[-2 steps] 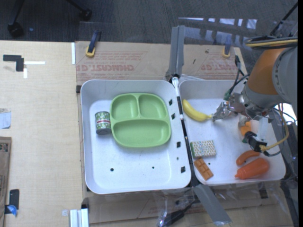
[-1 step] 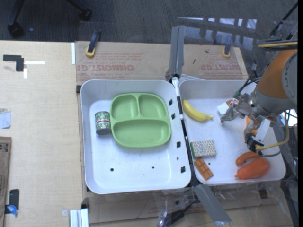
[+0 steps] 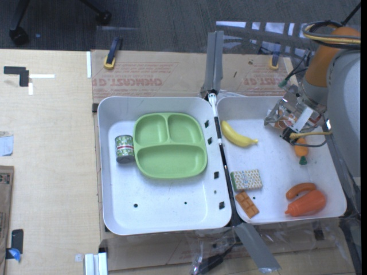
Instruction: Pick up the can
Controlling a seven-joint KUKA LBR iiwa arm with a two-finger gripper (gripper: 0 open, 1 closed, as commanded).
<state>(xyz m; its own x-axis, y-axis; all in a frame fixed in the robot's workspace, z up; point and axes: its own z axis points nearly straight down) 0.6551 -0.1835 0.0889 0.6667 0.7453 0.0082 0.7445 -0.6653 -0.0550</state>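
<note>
Lying beside the green plate (image 3: 170, 145) — can (image 3: 124, 149), left bin (image 3: 109, 171).

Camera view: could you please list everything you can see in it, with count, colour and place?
can: one, green and white label, left bin, just left of the plate
plate: one, green, three compartments, left bin
left bin: one, white
right bin: one, white
banana: one, yellow, right bin, upper left
sponge: one, pale with green speckles, right bin, left side
orange block: one, right bin, lower left corner
carrot: one, orange, right bin, lower right
sausage: one, orange-red, just above the carrot
small carrot: one, orange with green tip, below the gripper
arm: one, grey with orange band, right
gripper: one, over the right bin's upper right
</note>
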